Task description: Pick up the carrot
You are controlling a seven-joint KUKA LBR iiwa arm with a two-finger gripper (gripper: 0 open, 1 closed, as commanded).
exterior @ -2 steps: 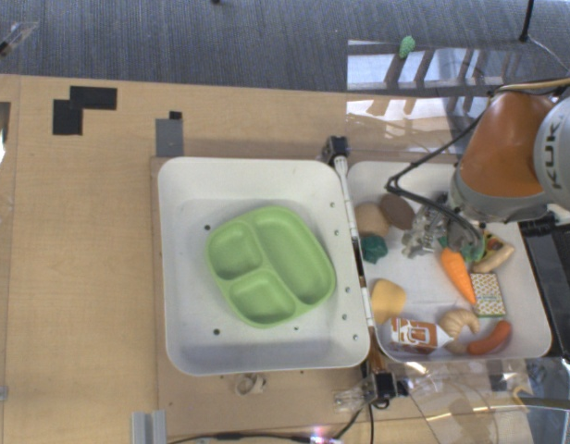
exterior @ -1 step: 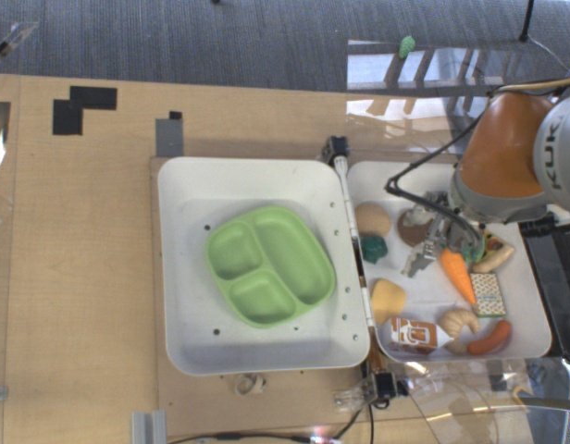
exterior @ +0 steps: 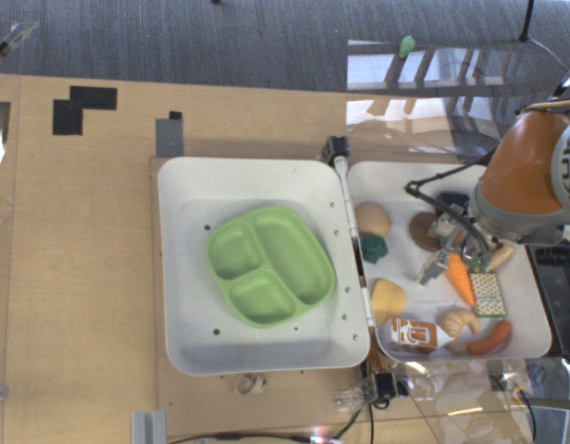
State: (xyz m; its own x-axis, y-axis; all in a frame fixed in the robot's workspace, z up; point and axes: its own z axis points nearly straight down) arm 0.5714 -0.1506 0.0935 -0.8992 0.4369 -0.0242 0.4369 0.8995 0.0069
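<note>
The carrot [exterior: 461, 279] lies in the right bin [exterior: 396, 178], toward its right side, a slim orange piece running from upper left to lower right with its far end tucked under the gripper [exterior: 449, 248]. The arm reaches in from the right, its orange band [exterior: 535, 165] above the wrist, and the gripper hangs low over the carrot's far end, close enough that the two appear to touch. The jaws look somewhat apart, one metal finger [exterior: 433, 268] showing just left of the carrot, though the view does not settle whether anything is pinched between them, so the carrot cannot be called held. Around it the bin is crowded: a small patterned card [exterior: 488, 294] lies just beside the carrot on its right, a croissant [exterior: 459, 321] and a sausage [exterior: 489, 339] sit nearer, a brown disc [exterior: 424, 230] lies just left of the gripper, and a yellow wedge [exterior: 389, 298], a green piece [exterior: 373, 246] and a tan ball [exterior: 372, 218] sit farther left. The left bin [exterior: 183, 276] carries a green divided plate [exterior: 270, 265]. This reads as the grasp approach, with the lift not yet done. The next move calls for the jaws to straddle the carrot across its narrow width and close firmly without catching the card.
</note>
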